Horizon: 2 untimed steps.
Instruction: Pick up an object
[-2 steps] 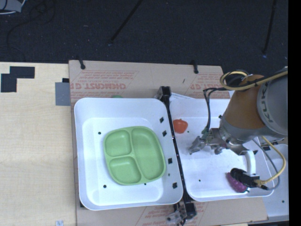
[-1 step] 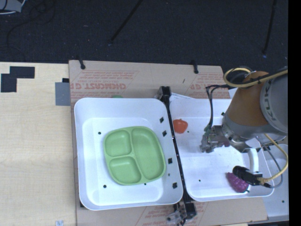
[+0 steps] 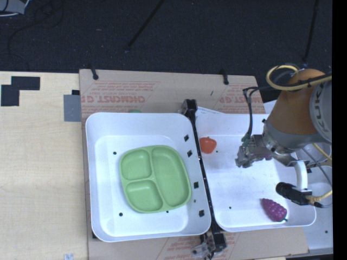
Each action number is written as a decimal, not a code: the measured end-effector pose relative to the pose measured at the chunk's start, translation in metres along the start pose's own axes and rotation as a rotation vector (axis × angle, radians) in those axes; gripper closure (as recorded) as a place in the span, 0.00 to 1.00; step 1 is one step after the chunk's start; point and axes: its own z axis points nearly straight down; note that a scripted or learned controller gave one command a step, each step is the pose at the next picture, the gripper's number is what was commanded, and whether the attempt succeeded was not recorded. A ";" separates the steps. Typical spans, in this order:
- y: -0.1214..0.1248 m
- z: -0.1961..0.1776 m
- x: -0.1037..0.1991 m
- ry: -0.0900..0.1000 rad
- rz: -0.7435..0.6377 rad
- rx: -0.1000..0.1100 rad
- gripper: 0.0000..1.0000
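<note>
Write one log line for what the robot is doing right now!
hand: over right bin, holding nothing seen | orange object: left of hand | purple object: near corner | green tray: left bin

A light wooden surface (image 3: pixel 38 172) carries a brown cardboard sheet (image 3: pixel 141 93) with red print, and two shallow white bins sit side by side on it. The left bin (image 3: pixel 103 129) holds a green three-compartment plate (image 3: pixel 155 177) near its middle, while the right bin (image 3: pixel 233 210) lies toward the surface's right edge. Black clips (image 3: pixel 190 106) join the bins along their shared rim.
</note>
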 end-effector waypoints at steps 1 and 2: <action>0.001 -0.052 -0.001 -0.001 0.000 -0.001 1.00; -0.017 -0.045 0.049 0.002 -0.002 0.006 1.00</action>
